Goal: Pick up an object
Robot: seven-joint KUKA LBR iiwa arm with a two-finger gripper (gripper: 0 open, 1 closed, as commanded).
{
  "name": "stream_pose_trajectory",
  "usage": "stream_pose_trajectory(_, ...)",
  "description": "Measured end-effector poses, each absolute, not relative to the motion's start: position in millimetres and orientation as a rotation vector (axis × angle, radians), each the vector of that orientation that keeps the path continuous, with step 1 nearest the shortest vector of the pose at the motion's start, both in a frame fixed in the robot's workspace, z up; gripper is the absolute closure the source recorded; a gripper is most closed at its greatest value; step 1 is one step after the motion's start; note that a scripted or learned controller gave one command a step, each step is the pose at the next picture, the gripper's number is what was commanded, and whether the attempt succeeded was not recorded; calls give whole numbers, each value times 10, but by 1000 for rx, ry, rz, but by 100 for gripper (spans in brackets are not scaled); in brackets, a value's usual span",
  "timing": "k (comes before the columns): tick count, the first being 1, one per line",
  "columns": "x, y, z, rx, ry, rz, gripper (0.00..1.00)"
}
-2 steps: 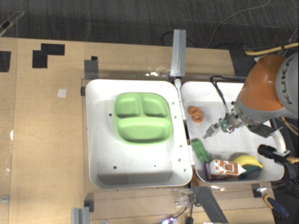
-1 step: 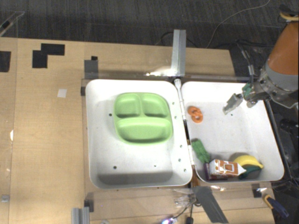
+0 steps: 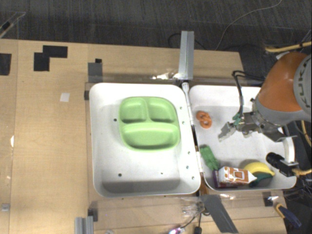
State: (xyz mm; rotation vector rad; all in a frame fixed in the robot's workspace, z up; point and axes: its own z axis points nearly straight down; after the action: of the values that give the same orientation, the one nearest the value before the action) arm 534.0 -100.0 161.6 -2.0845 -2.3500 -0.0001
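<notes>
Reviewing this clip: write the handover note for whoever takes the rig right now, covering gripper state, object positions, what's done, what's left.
Gripper: hovering over the right bin, nothing seen between its fingers.
Right bin contents: orange ring near the left wall, green toy below it, small carton and yellow banana along the near edge.
Left bin: holds the green divided plate.
Done: no object picked up.
Left: choose an object, descend, grasp, lift. The orange ring looks closest to the gripper.

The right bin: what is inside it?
Inside the right bin lie an orange ring, a green piece, a small carton and a banana. The gripper hangs above them. The arm covers the bin's right side.
</notes>
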Motion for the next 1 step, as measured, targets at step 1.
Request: stream_pose_trajectory(1, 6222, -880, 1256, -1912, -2496, -2, 0)
